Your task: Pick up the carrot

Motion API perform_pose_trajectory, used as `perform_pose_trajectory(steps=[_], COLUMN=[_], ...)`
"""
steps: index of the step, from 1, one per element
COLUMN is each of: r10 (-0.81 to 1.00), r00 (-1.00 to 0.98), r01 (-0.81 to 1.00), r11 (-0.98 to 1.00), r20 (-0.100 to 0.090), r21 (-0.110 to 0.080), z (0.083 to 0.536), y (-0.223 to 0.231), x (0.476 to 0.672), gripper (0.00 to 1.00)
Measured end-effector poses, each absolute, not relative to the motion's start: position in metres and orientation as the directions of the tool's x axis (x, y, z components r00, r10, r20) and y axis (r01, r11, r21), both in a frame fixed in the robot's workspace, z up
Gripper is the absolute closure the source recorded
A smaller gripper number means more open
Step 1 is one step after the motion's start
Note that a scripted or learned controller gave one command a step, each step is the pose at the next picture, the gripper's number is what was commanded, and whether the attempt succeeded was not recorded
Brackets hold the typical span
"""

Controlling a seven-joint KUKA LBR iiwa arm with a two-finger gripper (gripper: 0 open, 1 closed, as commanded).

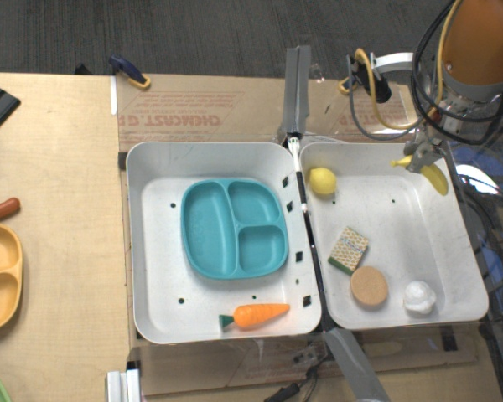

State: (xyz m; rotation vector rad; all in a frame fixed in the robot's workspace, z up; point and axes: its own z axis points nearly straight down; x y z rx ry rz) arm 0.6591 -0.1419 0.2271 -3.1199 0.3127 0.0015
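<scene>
i see the carrot (256, 316) lying just below the teal plate (234, 228). the pincer (421, 159) sits well right of that plate, gripping a banana (434, 177).

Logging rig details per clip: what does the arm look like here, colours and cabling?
The arm enters at upper right: a rounded orange section above a grey wrist, with black cables looping around it. Yellow parts sit at its lower end near the right bin. I can't make out the gripper's form.
</scene>
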Motion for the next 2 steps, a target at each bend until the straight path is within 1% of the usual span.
perform_pose_trajectory(steps=[1, 2], r10=[-0.362, -0.198], r00=[0.932, 0.98], r01=[-0.362, -0.198], r11=[-0.932, -0.98], r20=[-0.005, 0.002], r21=[-0.005, -0.006], z=[0.218, 0.215], y=[-0.134, -0.187], x=[0.659, 0.66], gripper=[1.0, 1.0])
